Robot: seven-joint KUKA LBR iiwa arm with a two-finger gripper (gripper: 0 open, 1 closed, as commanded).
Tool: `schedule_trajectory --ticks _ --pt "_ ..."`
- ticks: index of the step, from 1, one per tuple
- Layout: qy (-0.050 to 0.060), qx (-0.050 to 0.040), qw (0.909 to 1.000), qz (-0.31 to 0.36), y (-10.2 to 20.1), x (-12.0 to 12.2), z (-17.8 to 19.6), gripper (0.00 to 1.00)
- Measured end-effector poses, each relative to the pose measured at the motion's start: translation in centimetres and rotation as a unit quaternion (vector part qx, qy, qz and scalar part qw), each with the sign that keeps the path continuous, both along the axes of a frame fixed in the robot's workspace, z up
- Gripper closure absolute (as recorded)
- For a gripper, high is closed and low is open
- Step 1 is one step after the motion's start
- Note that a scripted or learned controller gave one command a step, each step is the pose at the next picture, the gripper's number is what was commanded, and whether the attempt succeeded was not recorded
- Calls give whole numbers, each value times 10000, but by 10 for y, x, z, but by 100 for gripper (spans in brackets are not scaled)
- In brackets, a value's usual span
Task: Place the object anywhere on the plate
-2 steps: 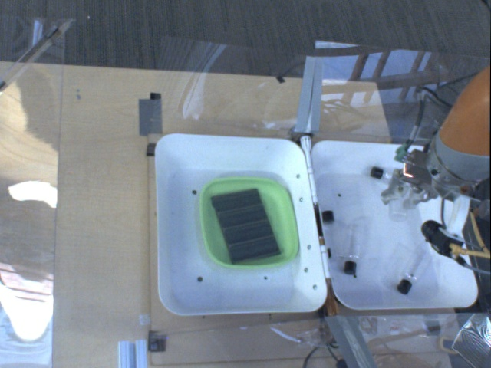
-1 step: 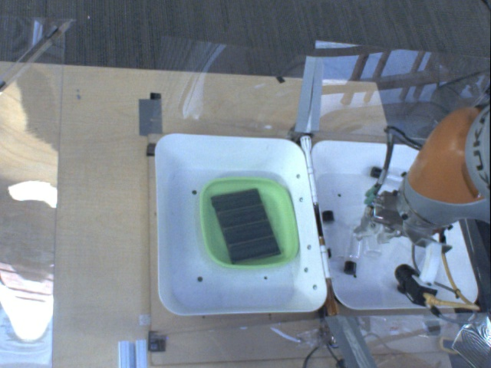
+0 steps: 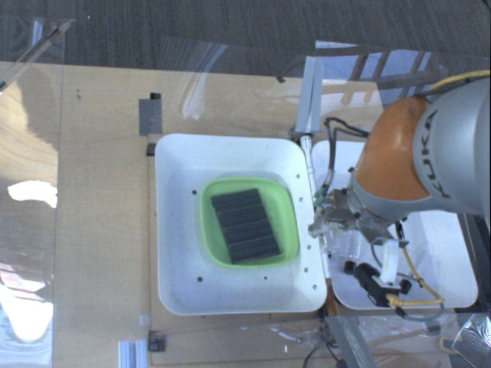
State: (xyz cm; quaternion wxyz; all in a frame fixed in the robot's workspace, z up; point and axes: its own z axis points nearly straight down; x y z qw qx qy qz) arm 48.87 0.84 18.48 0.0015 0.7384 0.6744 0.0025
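The bench (image 3: 84, 205) at the frame's left looks like pale, smooth wood. The left bin (image 3: 176, 228) is smooth white plastic with a faint sheen. The green plate (image 3: 285, 213) looks glossy, and the dark ridged block (image 3: 245, 226) on it appears matt.

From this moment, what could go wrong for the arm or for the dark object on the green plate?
1. The dark ribbed block already lies on the green plate; another grasp there might drag it off.
2. The arm hangs low over the bins' shared rims, so a sideways move could hit them.
3. Loose cables near the wrist might snag on a bin edge.
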Motion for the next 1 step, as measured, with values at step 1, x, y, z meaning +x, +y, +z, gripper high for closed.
schedule_trajectory --ticks 1 --pt "-1 0 10000 -6 -1 0 0 0"
